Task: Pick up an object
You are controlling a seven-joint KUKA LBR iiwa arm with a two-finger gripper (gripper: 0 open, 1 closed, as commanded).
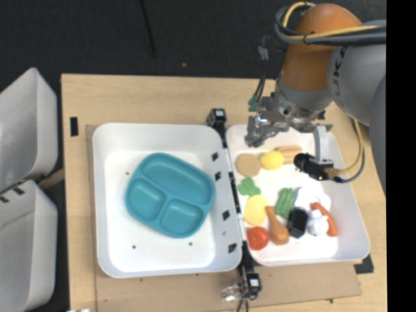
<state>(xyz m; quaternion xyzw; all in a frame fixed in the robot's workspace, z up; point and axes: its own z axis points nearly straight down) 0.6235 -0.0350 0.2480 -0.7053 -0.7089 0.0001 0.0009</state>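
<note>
Arm comes in from the desk's right side, wrist over the far end of the right bin. Hand hangs low at that bin's far-left corner, just beyond the tan disc. Cannot tell whether the hand is apart or together; nothing is visibly clamped in it.

Pickable items are all bunched in the right bin, so that is where the arm works:
- tan disc and lemon nearest the hand, peach sausage just behind the lemon
- small green piece, yellow piece, green pepper mid-bin
- tomato, drumstick, black block, white-and-orange toy at the near end

Left bin carries just the blue tray, lying flat in the middle. Judgement: likely the drop side, kept apart from the clutter.

Judgement: pick not yet made; the disc is the likely target given the hand's position. Risk: the disc is flat and close to the bin wall, little to grip, and the lemon touching distance away may get nudged.
</note>
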